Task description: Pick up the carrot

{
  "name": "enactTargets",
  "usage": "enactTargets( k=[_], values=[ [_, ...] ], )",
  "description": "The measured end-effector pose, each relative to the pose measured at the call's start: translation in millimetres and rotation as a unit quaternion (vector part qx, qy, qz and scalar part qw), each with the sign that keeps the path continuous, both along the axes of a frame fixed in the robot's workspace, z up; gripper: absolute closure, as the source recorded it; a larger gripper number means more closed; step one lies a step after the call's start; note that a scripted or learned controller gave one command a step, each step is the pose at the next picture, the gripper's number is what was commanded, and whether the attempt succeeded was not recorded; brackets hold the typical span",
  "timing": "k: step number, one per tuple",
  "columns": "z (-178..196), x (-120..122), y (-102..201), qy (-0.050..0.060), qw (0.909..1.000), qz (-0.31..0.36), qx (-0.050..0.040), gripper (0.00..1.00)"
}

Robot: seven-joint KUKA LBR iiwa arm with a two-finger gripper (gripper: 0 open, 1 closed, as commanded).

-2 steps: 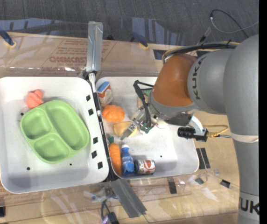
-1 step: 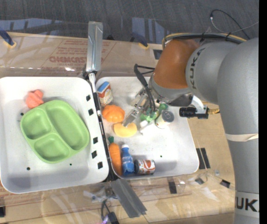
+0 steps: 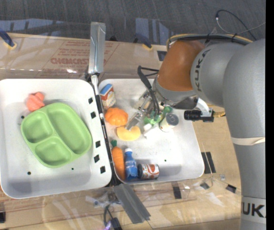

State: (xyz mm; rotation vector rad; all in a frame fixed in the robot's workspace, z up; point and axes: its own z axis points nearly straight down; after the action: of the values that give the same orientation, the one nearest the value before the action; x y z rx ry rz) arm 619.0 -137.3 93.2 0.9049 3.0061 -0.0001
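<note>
- Reaching in from the right, the big grey arm [image 3: 242, 109] takes up most of that side of the desk [image 3: 41, 56], with its orange band bent over the right bin [image 3: 189, 150].
- Pose: the wrist is tipped down and toward the middle of that bin, so the gripper [image 3: 138, 120] hangs low among the clutter, just above a yellow fruit-like piece [image 3: 129, 133] and right beside an orange round fruit [image 3: 116, 116].
- Left bin [image 3: 12, 176] holds a green divided plate [image 3: 55, 134] and a small pink toy [image 3: 35, 100] at its upper left corner. Not part of the job, I'd say.
- The carrot [image 3: 118, 161] looks to be the orange tapered thing lying against the right bin's left wall, near the front, touching a blue bottle [image 3: 130, 165] with a small can [image 3: 149, 171] just past that.
- Step in hand, my guess: the approach. Nothing is held, and the gripper sits well up-bin from the carrot.
- Jaws honestly can't be read; the metal bits blur together with some green and white objects [image 3: 158, 120].
- Next move would need a shift toward the front-left corner and a drop that avoids the wall and the bottle. Tight spot, easy to miss.
</note>
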Motion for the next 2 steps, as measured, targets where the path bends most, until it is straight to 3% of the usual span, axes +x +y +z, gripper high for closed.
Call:
enactTargets(
  k=[1, 2],
  values=[
    [-1.3, -17.6, 32.0, 0.002, 1.0, -0.001, 0.0005, 0.0],
    [8.9, -17.1, 30.9, 0.001, 1.0, 0.001, -0.0001, 1.0]
  ],
)
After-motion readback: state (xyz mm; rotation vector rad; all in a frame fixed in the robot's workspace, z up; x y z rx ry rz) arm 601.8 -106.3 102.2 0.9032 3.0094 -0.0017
